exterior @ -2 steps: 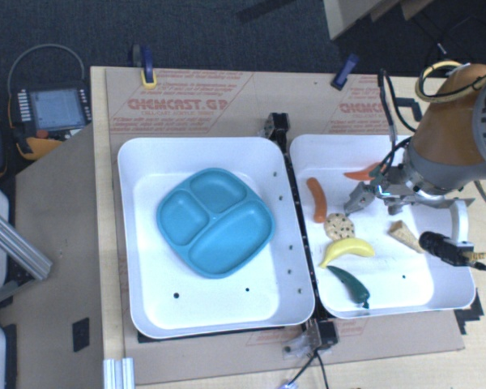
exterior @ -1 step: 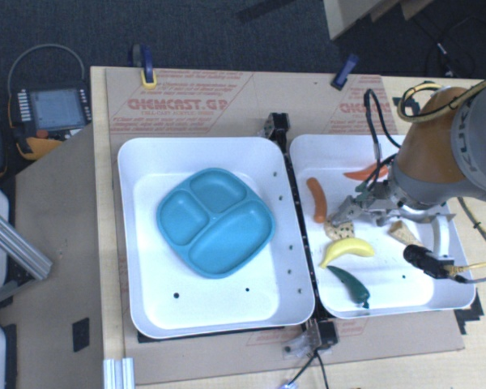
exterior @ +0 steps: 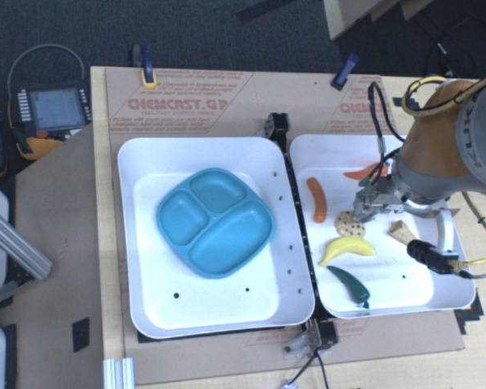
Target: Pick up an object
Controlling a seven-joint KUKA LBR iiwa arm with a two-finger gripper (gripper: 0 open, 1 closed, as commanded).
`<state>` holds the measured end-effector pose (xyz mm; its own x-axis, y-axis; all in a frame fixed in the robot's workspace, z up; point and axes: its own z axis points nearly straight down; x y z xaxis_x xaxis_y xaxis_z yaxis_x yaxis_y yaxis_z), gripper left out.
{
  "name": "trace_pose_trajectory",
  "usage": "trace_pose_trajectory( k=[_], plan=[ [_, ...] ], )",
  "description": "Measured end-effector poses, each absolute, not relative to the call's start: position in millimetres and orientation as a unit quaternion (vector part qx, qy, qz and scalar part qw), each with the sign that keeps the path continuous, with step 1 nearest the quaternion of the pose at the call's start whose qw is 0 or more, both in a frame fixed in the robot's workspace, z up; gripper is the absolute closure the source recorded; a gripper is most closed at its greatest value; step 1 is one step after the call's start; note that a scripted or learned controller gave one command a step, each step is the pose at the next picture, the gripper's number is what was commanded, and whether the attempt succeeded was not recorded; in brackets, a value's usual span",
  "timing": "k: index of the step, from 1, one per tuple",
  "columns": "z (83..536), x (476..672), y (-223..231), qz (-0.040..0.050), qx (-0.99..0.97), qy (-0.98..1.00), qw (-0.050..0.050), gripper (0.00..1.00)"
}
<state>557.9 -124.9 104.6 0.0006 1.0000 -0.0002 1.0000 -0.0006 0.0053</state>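
Where arm covers carrot (exterior: 358,172), tool (exterior: 363,210) over cookie (exterior: 350,224), fingers unclear.

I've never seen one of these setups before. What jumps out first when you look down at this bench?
The big blue divided plate draws the eye first, lying in the middle of the left white bin. Next is the grey and orange robot arm reaching in from the right, its gripper down over a small speckled cookie in the right bin. Around it lie toy foods: a yellow banana, an orange sausage and a green pepper.
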Motion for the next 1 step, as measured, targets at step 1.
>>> trace_pose_trajectory(
  k=[1],
  plan=[
    [148.2,561.5,-128.9,0.0011,0.707,0.707,0.002,1.0]
  ],
)
